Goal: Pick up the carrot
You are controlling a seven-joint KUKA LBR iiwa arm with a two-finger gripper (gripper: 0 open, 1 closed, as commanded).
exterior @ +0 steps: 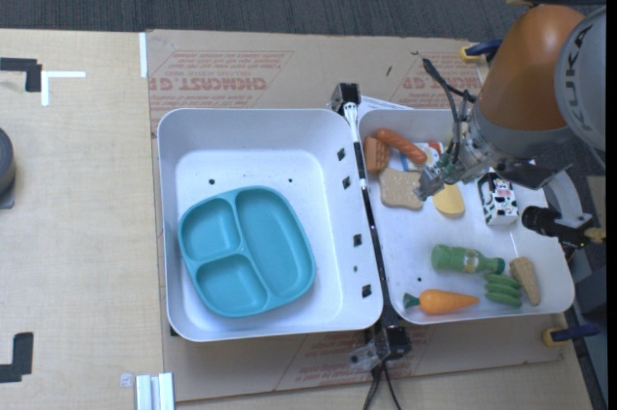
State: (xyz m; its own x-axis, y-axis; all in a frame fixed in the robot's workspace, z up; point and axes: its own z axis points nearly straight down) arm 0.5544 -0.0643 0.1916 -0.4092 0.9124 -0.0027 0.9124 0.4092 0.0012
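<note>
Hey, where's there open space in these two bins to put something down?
Left white bin: bare floor along the far side and right of the blue divided plate. Right white bin: a small patch mid-floor between the bread slice and the orange carrot. Its far end is crowded under the gripper.

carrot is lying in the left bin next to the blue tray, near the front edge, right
Not quite. The camera view shows the carrot lying in the right bin, near its front edge. The blue tray sits alone in the left bin, so the carrot is not next to it.
</note>
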